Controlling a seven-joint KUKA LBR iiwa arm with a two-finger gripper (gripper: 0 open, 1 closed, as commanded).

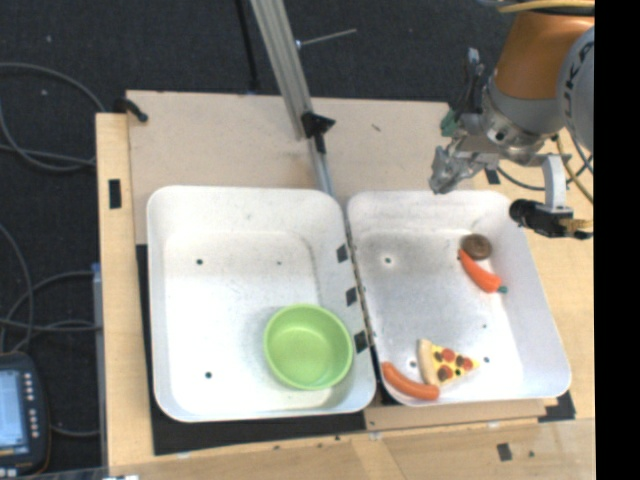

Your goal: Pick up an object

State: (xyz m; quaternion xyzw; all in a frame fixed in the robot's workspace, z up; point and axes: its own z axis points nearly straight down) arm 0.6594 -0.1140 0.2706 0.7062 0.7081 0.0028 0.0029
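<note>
Carrot [482, 273], the nearest object to the gripper [444, 178], lies in the right bin [520, 368] toward its 2 o'clock corner, long axis running from 10 to 4 o'clock, with a dark green tip at the 4 o'clock end. A brown round piece [477, 245] touches its 10 o'clock end. Near the bin's 6 o'clock rim a pizza slice [442, 362] points its narrow end toward 11 o'clock, and a sausage [409, 382] lies just beside it, long axis from 10 to 4 o'clock. The left bin [200, 268] holds a green bowl [308, 345], upright, toward its 5 o'clock corner. The gripper hangs over the right bin's 12 o'clock rim, well apart from the carrot, with nothing between its fingers; whether they are apart or together I cannot tell. Both bins sit side by side on a tan bench [220, 138], a slanted metal rail [285, 58] rising behind them; dark floor with cables surrounds it.
</note>
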